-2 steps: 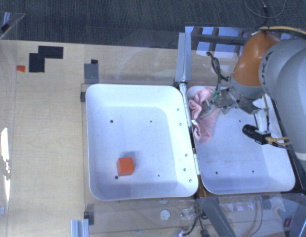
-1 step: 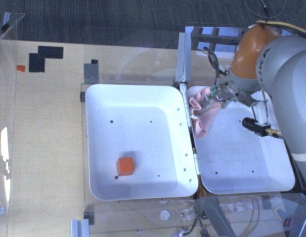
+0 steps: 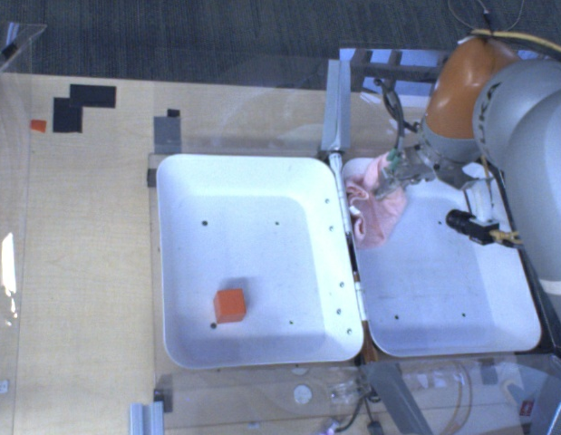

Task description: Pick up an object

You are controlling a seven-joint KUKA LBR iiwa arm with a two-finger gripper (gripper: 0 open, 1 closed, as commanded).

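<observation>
The gripper (image 3: 400, 166) sits at the pink cloth (image 3: 375, 202) (right bin (image 3: 461, 279)); whether its jaws grasp it, I cannot tell, so no lift is confirmed.

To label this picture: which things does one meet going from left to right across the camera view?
Black marker shapes → orange block in the left bin → pink cloth → gripper → right bin.
</observation>
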